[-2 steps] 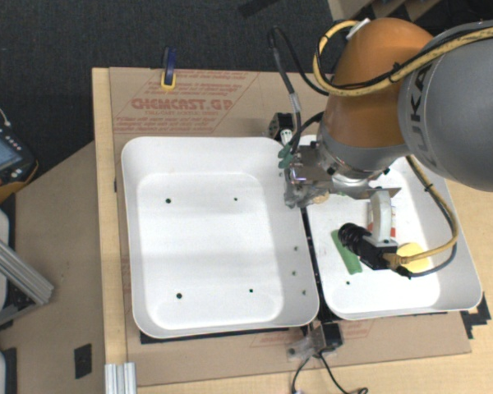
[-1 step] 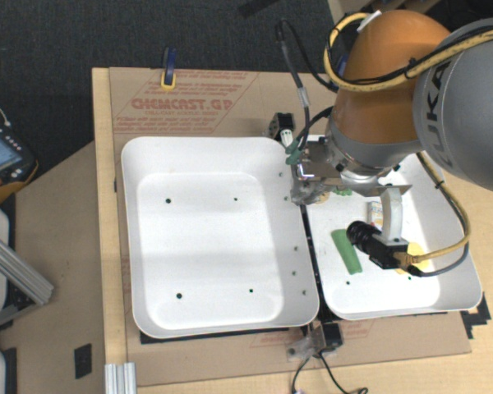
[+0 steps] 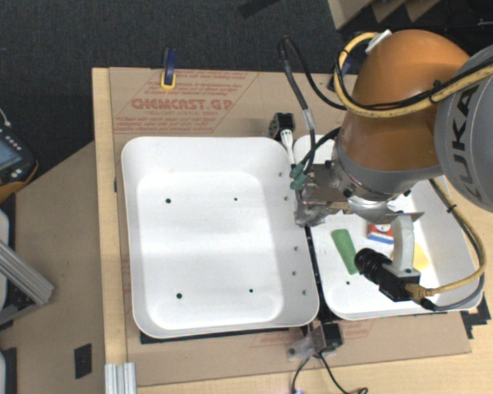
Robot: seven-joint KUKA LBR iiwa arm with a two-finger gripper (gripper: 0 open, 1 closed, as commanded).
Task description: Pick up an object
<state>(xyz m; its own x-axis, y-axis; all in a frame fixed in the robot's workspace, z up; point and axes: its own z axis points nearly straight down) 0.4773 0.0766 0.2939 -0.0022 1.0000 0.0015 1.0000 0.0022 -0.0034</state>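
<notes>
A green stick-shaped object (image 3: pixel 343 249) lies in the right bin (image 3: pixel 357 298), near its left wall. Just to its right I see a small red, white and blue item (image 3: pixel 381 234) and a yellow piece (image 3: pixel 421 257), both partly covered by the arm. The arm's orange band (image 3: pixel 398 97) and grey wrist hang over the right bin and hide most of its floor. My gripper (image 3: pixel 320 202) reaches down at the bin's left edge, above and to the left of the green object.
The left bin (image 3: pixel 205 236) sits beside the right one, their walls touching. Both rest on a cardboard sheet (image 3: pixel 189 97). Cables (image 3: pixel 300 89) loop from the arm over the back edge. A black fitting (image 3: pixel 386 274) sticks out of the arm over the right bin.
</notes>
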